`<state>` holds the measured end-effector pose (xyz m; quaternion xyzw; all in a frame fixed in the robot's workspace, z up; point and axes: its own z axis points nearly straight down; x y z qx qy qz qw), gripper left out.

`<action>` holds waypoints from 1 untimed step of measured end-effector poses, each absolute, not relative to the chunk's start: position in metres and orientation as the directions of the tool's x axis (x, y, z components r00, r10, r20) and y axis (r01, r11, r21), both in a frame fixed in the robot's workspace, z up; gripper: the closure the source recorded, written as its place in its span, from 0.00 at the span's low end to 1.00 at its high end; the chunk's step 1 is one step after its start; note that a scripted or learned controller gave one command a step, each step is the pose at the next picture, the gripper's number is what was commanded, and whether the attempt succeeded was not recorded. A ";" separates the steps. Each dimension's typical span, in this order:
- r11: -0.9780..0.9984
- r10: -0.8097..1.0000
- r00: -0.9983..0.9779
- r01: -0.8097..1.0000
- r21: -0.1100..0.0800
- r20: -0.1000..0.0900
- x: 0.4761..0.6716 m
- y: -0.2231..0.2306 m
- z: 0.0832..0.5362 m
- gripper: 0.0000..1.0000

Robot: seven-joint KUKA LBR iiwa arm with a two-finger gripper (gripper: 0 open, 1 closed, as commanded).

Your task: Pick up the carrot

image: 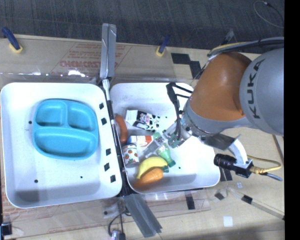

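The arm [240, 96] reaches from the right over the right bin [200, 176] on the worktop [50, 51]. Its fingers [166, 140] hang over the middle of that bin; the view does not resolve whether they are apart or together, so their state cannot be told. Nothing is seen between them.

The carrot [150, 176] lies below and slightly left of the fingers, near the bin's front wall, apart from them. A yellow banana-shaped item [151, 162] lies between the fingers and the carrot, touching the carrot's upper side. A small green item [168, 159] sits just beside the fingers, on their lower side. A black-and-white packet [146, 119] lies above and left of the fingers. A brown sausage-shaped item [121, 128] lies further left, along the bin's left wall.

The left bin [20, 184], well apart from the fingers, holds a blue divided tray [66, 129].
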<state>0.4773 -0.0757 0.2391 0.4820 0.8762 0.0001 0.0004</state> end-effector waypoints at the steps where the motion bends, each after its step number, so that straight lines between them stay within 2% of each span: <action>1: 0.710 0.704 -0.710 0.704 -0.003 0.004 0.476 -0.047 0.194 0.00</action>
